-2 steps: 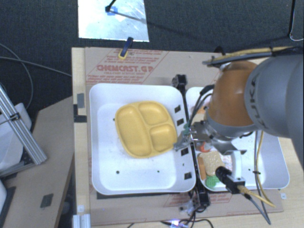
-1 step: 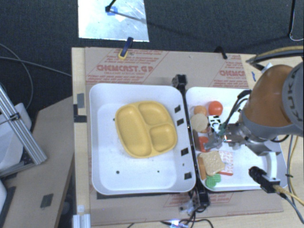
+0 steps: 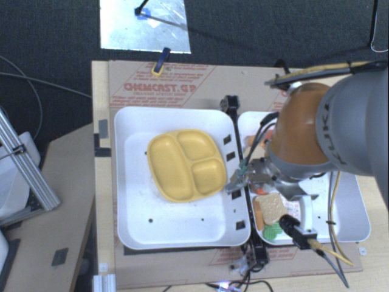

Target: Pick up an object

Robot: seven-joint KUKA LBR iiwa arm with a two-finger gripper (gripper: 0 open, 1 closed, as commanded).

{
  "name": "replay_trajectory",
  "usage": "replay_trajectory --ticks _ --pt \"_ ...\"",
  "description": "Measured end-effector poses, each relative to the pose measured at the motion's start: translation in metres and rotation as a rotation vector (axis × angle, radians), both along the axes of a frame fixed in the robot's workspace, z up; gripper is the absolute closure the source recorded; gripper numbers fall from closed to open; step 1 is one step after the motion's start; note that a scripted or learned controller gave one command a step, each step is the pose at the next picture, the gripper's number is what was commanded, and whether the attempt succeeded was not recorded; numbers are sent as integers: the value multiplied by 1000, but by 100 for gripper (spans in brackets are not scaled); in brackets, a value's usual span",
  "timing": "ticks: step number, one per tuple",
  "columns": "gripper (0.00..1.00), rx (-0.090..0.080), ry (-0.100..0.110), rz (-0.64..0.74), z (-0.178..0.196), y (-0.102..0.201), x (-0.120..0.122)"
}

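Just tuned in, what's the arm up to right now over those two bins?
The arm reaches in from the right and hangs low over the right bin, near the divide between the two bins. Beneath it lie a few small items, among them a tan slice-like piece and something green. I see nothing clearly gripped. The yellow divided tray sits alone in the left bin, untouched.

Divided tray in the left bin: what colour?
Yellow. The divided tray shows plainly in the camera view.
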State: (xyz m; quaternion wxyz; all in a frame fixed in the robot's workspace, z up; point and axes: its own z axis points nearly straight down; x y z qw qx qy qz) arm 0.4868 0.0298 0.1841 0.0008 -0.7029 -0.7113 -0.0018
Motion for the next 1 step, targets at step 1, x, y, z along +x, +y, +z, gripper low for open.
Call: replay_trajectory --ticks 1 --pt "0 1 -1 4 -45 118 45"
